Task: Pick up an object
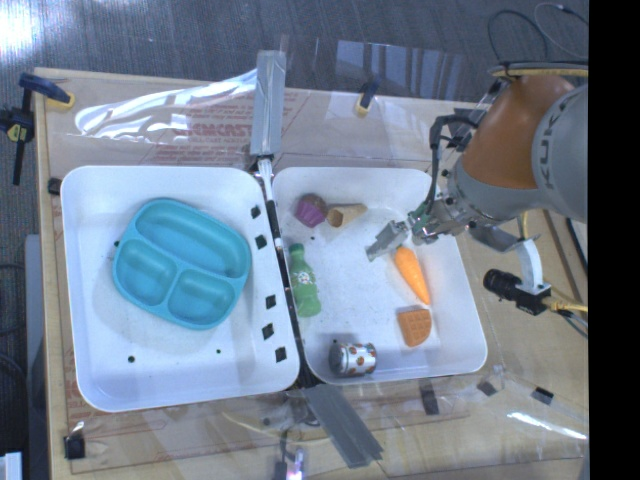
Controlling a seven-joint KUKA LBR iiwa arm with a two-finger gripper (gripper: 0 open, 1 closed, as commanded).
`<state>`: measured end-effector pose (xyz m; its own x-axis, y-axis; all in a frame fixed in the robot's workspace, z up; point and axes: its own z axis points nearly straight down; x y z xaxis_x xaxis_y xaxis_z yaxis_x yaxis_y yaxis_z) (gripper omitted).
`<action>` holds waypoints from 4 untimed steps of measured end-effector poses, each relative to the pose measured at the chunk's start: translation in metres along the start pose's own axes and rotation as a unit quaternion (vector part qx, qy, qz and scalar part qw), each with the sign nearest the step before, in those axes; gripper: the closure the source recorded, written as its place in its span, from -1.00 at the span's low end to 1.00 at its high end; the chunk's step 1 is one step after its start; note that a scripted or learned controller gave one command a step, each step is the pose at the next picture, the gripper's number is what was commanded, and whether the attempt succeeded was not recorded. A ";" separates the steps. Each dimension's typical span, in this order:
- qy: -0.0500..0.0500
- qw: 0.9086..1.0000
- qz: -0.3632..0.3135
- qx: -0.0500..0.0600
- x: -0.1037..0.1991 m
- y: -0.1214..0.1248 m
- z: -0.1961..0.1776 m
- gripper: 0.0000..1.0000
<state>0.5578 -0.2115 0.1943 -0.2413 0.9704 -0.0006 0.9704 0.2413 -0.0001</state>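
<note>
Silver can point(352, 358) sits at the near edge of the right bin point(455, 353) as we look down

We see the gripper point(392, 237) low over that bin, fingers apart with nothing between them, just beside the orange carrot point(412, 274); an orange wedge point(414, 326), a green bottle point(303, 280), a purple piece point(311, 209) and a tan cone point(346, 213) lie around, and a blue divided plate point(183, 262) fills the left bin point(85, 368)

Just below the grey gripper point(398, 236) lay an orange carrot point(412, 274) and an orange wedge point(415, 326). Farther to its left were a green bottle point(303, 281), a purple-and-tan cone point(328, 211), a silver can point(352, 358) and a blue divided plate point(182, 262) in white bins point(90, 368).
</note>
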 end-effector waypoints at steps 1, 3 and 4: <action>0.000 1.000 0.009 0.001 0.001 0.006 0.103 -1.00; 0.001 0.998 0.058 0.001 0.004 -0.004 0.103 -1.00; 0.000 1.000 -0.005 0.000 0.013 -0.047 -0.050 -1.00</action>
<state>0.5092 -0.2105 0.2446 -0.2520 0.9677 -0.0010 0.9677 0.2520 0.0001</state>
